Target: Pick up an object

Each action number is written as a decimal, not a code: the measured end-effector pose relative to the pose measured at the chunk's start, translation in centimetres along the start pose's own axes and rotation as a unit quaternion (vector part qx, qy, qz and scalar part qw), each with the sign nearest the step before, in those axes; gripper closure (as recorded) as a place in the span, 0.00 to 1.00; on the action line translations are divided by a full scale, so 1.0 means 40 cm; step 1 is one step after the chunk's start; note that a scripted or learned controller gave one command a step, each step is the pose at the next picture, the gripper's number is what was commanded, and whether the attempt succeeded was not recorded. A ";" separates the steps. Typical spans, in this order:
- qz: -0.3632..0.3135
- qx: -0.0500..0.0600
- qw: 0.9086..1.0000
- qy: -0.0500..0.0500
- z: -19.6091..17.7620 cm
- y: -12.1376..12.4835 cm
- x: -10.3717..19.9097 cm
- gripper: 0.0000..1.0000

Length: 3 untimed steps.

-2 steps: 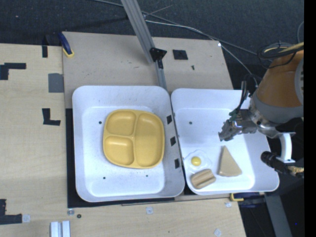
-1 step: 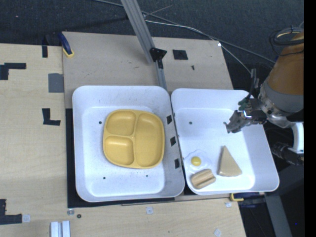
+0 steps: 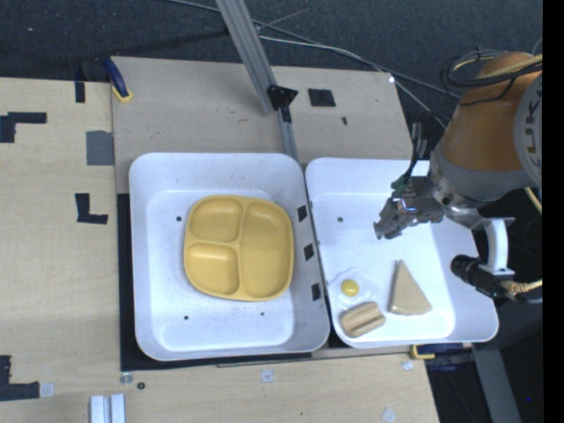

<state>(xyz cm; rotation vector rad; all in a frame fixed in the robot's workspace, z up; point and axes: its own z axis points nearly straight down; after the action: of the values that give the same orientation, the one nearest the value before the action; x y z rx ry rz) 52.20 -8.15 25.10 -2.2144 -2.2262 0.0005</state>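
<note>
Gripper (image 3: 389, 227) above right bin (image 3: 370, 179), finger state impossible to tell. Wedge (image 3: 408, 291), fried egg (image 3: 350, 286) and bread roll (image 3: 361, 318) toward the bin's near edge, below the gripper; wedge nearest.

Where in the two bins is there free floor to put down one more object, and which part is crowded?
Right bin: the far floor, between its far wall and the gripper, is bare. Its near part is crowded by the fried egg, the bread roll and the wedge. Left bin: the yellow divided plate fills the middle; bare strips remain along the walls, widest on the near side.
</note>
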 end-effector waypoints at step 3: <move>0.000 0.000 1.000 0.000 0.008 0.095 0.349 1.00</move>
<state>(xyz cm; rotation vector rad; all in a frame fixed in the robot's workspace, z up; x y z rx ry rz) 55.93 5.83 24.78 -2.2136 -2.2276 0.0009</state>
